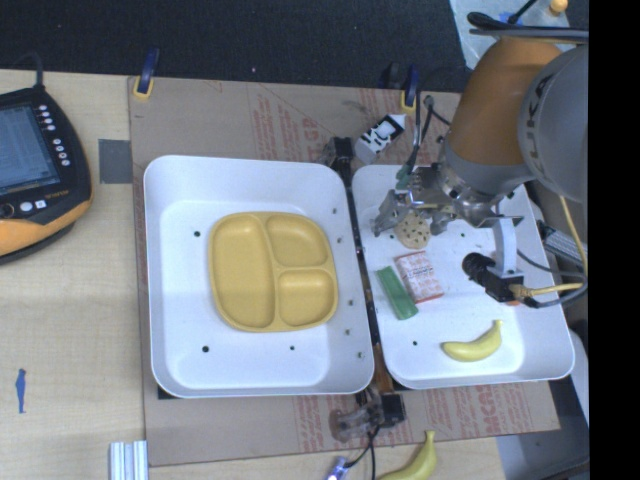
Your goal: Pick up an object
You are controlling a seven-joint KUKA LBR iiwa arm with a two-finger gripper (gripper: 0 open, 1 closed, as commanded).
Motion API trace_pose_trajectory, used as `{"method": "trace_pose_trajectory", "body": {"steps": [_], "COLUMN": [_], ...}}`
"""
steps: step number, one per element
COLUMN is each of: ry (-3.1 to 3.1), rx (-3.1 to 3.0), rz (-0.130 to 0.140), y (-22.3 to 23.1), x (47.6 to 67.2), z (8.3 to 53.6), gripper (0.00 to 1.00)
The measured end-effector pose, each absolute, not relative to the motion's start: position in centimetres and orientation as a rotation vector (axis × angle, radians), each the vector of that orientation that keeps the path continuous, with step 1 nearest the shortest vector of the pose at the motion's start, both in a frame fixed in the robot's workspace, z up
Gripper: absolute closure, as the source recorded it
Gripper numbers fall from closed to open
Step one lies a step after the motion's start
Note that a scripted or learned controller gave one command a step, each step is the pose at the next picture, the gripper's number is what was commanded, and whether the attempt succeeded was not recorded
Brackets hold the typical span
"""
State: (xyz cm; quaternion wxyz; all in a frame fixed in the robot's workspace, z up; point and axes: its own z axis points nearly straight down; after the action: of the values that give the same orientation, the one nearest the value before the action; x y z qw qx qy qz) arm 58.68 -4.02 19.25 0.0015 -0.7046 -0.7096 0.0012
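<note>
Banana (415, 460) on brown cardboard (250, 118) over pale wooden bench (60, 318), dark floor (250, 18) beyond, fingers (390, 215) seemingly apart above speckled biscuit (411, 232)

Pale wood bench (60, 368) — brown cardboard sheet (250, 118) on it, dark floor (250, 18) beyond.

We see a pale yellow divided tray (272, 270) in a white bin (180, 358); the second bin (540, 366), right of the tray, is white too. Also right of the tray are a green bar (397, 292), a red-and-white packet (418, 276) with fine print, and a tan disc (411, 231) speckled with dark dots. Further right is a yellow banana (473, 344). Up and right of the tray, the claw (395, 218) is silvery metal and the arm (500, 88) is grey with an orange band. The desk (60, 368) is light wood grain, and on it a brown cardboard sheet (260, 118) carries faded red lettering. Left of the tray we note a handset (35, 173), black and orange with a bluish screen.
</note>
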Motion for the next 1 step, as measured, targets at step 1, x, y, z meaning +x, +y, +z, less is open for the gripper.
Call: {"method": "trace_pose_trajectory", "body": {"steps": [1], "ry": [-2.221], "rx": [-2.219], "rz": [0.003], "y": [-7.71], "x": [63.01], "z": [19.75], "gripper": [0.0]}}
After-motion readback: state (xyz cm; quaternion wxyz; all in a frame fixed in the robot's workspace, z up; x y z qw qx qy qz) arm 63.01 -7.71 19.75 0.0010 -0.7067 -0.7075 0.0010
